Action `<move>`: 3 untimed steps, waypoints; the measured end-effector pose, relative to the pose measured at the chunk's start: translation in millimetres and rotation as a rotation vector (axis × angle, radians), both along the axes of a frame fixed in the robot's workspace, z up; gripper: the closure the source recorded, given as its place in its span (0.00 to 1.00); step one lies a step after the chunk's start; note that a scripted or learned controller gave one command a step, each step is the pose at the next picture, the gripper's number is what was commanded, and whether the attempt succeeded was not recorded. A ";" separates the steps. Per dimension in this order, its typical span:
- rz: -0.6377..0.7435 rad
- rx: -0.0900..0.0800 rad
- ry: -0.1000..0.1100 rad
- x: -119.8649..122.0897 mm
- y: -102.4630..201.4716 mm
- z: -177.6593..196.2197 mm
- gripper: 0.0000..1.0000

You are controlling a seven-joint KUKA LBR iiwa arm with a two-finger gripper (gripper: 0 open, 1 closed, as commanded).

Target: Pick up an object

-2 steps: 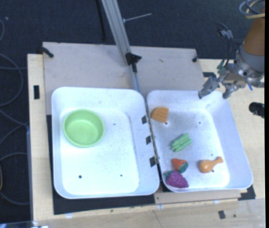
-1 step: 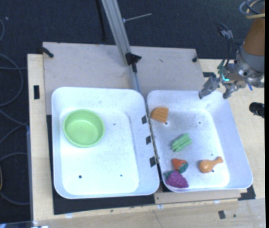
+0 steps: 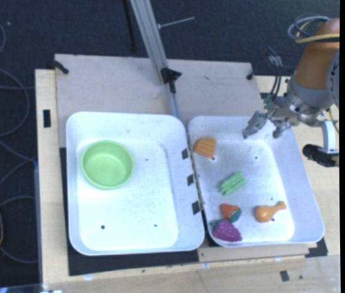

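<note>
Tool poised over the right bin, nothing picked yet

Five small toys lie loose in the right bin (image 3: 303, 182), any of which could serve as the object: an orange bun-like piece (image 3: 205, 146) at the bin's far left corner, green pods (image 3: 232, 183) near its middle, a drumstick (image 3: 269, 212) toward its near right, and a strawberry (image 3: 230, 212) touching purple grapes (image 3: 227, 230) at its near left edge. The tool (image 3: 266, 124) hangs above the bin's far right corner, its two fingers spread apart with nothing between them, apparently placed to come down on one of the toys; the bun is nearest. Left of the right bin, the other bin (image 3: 160, 182) holds a green bowl (image 3: 106, 164), well apart from the toys. Both bins sit on the tabletop (image 3: 111, 84).
</note>
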State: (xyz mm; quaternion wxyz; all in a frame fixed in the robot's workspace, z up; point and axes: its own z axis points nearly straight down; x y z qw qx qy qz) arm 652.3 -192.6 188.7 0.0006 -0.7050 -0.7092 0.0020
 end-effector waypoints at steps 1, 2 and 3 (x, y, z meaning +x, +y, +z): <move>-0.005 -0.001 -0.001 -7.8 -3.0 -45.0 0.00; -0.006 -0.001 -0.001 -8.3 -4.3 -89.9 0.00; -0.005 -0.003 -0.009 -6.3 -5.2 -75.0 1.00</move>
